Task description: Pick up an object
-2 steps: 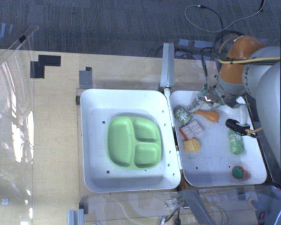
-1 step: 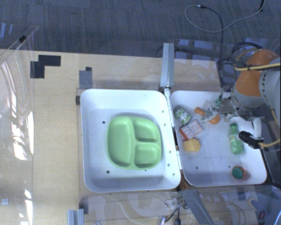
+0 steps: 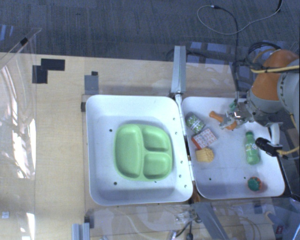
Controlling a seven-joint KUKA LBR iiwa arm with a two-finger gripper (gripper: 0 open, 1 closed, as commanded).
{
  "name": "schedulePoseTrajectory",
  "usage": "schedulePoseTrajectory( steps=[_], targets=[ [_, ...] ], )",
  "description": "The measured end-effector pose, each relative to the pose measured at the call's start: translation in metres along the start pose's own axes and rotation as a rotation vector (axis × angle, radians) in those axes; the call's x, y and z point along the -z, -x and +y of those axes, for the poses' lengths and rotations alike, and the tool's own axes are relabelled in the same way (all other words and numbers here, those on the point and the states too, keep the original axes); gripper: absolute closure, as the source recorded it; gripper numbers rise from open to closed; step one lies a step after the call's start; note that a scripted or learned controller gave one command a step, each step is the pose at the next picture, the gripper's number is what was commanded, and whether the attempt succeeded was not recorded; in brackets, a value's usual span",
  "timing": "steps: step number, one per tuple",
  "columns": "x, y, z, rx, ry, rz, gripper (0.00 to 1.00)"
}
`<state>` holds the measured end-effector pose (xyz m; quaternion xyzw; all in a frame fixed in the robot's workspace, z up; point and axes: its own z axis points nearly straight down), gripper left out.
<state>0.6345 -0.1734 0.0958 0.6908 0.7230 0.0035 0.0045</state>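
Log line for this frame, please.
gripper over right bin, at orange carrot | grasp unconfirmed | green tray in left bin

A white bin (image 3: 93, 140) sits at the middle of the bench (image 3: 56, 154), and a green divided tray (image 3: 143, 151) lies flat in its centre. An L-shaped black tape mark (image 3: 47, 69) is near the bench's far left edge, with a small grey bracket (image 3: 91, 83) just beyond the bin's far left corner. A clear sheet (image 3: 16, 117) covers the bench's left edge. A thin cable (image 3: 212, 6) loops on the grey carpet (image 3: 117, 23).
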Motion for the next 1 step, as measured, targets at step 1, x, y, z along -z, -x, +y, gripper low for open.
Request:
schedulePoseTrajectory(
  steps=[1],
  targets=[
    [0.1104,-0.0773,0.032,-0.043,-0.008,0.001,1.0]
  ],
)
